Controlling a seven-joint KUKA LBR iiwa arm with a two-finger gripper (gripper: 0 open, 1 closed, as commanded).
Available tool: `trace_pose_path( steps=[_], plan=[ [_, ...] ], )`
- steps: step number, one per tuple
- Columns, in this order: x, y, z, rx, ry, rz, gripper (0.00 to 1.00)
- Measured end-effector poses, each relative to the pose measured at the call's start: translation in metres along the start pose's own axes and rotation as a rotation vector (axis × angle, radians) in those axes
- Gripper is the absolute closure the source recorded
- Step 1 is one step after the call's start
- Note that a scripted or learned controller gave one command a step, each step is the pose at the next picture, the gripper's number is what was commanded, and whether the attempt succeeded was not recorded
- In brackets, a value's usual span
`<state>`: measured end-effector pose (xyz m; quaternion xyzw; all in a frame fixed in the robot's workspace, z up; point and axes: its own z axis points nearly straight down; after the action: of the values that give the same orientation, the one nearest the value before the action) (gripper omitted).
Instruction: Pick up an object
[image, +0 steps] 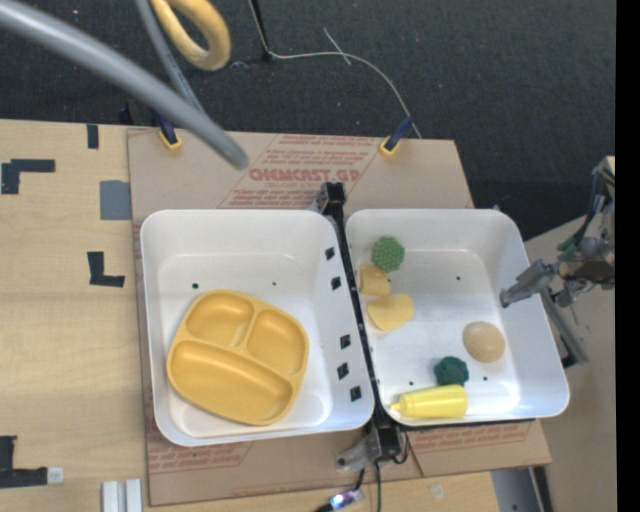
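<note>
The right bin (500, 235) holds several small items: a light green knobbly ball (388, 253), a pale yellow chunk (374, 282), a yellow heart-like piece (391, 312), a beige ball (484, 341), a dark green lump (451, 371) and a yellow cylinder (432, 402) lying along the front wall. My gripper (556, 284) hangs at the bin's right rim, up and to the right of the beige ball, with nothing seen in it.
In the left bin (160, 235) lies a yellow divided plate (238, 355). A black divider (346, 300) runs between the bins. Grey hoses (150, 80) and a yellow loop (195, 28) cross the upper left, above the cardboard base.
</note>
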<state>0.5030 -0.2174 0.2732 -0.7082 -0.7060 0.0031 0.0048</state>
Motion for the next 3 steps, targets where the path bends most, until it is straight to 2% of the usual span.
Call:
trace_pose_path(
  steps=[1, 3],
  plan=[
    [0.000, 0.002, -0.005, -0.010, -0.003, -0.004, 0.00],
    [0.007, 0.003, 0.124, -0.004, 0.000, -0.003, 0.00]
  ],
)
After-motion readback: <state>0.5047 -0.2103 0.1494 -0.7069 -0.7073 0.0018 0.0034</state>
